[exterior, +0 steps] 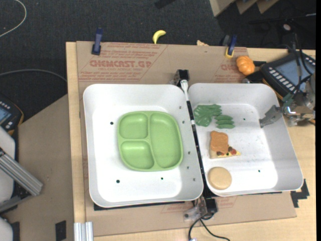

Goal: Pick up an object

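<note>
Gripper point(267, 118) at right bin's point(281, 157) right edge, finger state can't tell, holding nothing visible; pizza point(220, 144) mid-bin looks light, stiff, flat; likely grab across narrow sides; cookie point(219, 177) near front edge; greens point(210, 114) near back.

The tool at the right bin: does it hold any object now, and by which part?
Nothing is held. The tool hangs over the right bin, apart from the green leaves, pizza slice and round cookie.
</note>
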You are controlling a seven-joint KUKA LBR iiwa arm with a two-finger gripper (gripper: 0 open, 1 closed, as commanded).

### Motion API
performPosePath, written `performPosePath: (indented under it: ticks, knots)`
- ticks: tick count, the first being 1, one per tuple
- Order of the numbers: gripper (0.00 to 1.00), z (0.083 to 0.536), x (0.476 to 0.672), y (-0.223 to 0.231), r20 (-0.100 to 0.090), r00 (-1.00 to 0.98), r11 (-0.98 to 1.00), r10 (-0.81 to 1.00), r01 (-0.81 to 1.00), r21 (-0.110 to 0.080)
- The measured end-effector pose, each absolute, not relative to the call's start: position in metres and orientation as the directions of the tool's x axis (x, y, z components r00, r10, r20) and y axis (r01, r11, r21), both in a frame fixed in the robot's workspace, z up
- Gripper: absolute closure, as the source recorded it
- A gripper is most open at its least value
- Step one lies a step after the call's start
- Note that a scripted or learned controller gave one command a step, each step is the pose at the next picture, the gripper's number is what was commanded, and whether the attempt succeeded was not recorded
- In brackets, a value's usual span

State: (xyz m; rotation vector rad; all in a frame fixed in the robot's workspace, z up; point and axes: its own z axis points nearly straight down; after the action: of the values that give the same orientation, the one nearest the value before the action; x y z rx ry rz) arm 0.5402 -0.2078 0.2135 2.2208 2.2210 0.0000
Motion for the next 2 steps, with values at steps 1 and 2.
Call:
performPosePath:
  ticks: [1, 2]
  knots:
    - [0.0, 0.163, 0.476, -0.089, 0.009, -0.009, 0.009, 1.0, 1.0, -0.011]
    - [0.0, 0.084, 0.53, -0.102, 0.006, -0.002, 0.002, 1.0, 1.0, 0.003]
